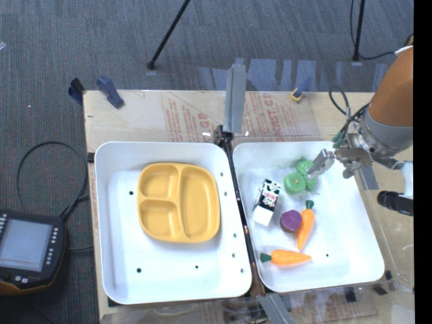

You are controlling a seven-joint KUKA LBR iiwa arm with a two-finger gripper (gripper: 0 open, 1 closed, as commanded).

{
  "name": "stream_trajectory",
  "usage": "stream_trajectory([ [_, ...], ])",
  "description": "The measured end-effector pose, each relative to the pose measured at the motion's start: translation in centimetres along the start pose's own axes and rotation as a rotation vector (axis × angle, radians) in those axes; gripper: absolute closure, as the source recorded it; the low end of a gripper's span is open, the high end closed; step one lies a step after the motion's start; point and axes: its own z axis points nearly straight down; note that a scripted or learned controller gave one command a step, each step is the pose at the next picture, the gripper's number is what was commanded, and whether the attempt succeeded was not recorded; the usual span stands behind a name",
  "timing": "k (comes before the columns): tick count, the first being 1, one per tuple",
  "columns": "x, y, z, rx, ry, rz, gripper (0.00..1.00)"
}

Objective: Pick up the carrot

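Two orange carrots with green tops lie in the right bin (364,248). One carrot (306,228) stands lengthwise, its leaf end pointing to the back and its side against a purple vegetable (291,220). The other carrot (291,257) lies crosswise nearer the front, leaf end to the left. My gripper (345,169) hangs over the back right of this bin, behind both carrots. It is open and holds nothing. Its left finger (322,163) is beside a green toy (295,181).
A small black-and-white carton (267,201) lies left of the carrots. A second green piece (304,165) sits behind the green toy. The left bin (115,248) holds a yellow divided plate (179,201). A metal post (235,103) rises between the bins at the back.
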Motion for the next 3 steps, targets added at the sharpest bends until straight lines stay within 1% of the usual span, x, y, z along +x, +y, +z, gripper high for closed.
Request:
stream_trajectory([
  [1,-0.2,-3.2,12.5,0.007,0.002,-0.073,0.0],
  [2,-0.3,-3.0,12.2,0.001,0.0,-0.073,0.0],
  [3,-0.3,-3.1,11.3,0.003,0.002,-0.069,1.0],
])
